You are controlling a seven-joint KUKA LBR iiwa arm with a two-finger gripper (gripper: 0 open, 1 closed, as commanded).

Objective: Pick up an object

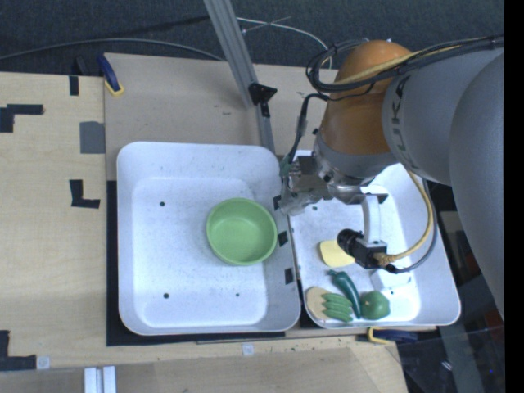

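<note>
1. The candidate objects lie in both bins. A green bowl [241,231], round, pale green and upright, sits in the left bin [147,219], toward its right wall.
2. The right bin [434,301] holds four small items near its front:
   - a flat pale yellow piece [334,254];
   - a slender dark green piece [347,289] lying at a slant;
   - a light green ribbed item [332,305] at the front left corner;
   - a round green item [375,304] just beside the dark green piece.
3. The gripper [293,193] hangs over the back left part of the right bin, close to the wall shared by the two bins. It is apart from the bowl and from the small items. I cannot tell whether the jaws are spread or pressed together, and nothing shows pinched in them.
4. The arm's grey body and orange band [364,97] cover the back of the right bin.
5. A grey metal pole [233,47] slants down to the back edge of the bins.
6. The surface [49,244] is pale wood with black tape marks [82,195]. A blue clip [109,74] sits at its back edge.
7. Dark floor [82,15] with thin cables lies beyond.
</note>
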